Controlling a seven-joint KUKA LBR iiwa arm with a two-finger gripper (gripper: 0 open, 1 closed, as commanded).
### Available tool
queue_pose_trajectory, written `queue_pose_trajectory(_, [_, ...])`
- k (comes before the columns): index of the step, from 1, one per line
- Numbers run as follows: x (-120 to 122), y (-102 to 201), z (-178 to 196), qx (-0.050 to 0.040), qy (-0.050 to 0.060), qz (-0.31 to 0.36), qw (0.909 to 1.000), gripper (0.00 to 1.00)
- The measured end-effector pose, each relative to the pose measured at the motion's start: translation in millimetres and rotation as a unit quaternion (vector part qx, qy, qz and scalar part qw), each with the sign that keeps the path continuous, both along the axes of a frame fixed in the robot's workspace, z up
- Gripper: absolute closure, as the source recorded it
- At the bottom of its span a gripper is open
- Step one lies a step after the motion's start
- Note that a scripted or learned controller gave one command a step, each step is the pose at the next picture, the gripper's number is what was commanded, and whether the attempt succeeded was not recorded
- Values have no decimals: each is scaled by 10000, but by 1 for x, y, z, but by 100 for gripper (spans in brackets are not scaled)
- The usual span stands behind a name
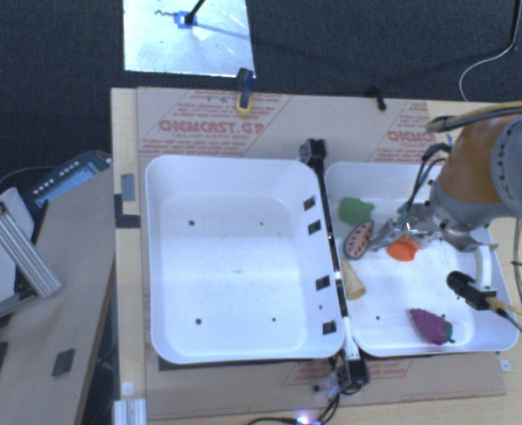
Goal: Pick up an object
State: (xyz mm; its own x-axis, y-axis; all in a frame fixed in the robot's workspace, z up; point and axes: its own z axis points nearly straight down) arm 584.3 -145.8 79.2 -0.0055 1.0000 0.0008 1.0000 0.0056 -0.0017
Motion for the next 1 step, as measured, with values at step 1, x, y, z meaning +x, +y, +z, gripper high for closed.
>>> queue_pose_trajectory(1, [1, -1, 16, -10, -31, -4, 10000, 100])
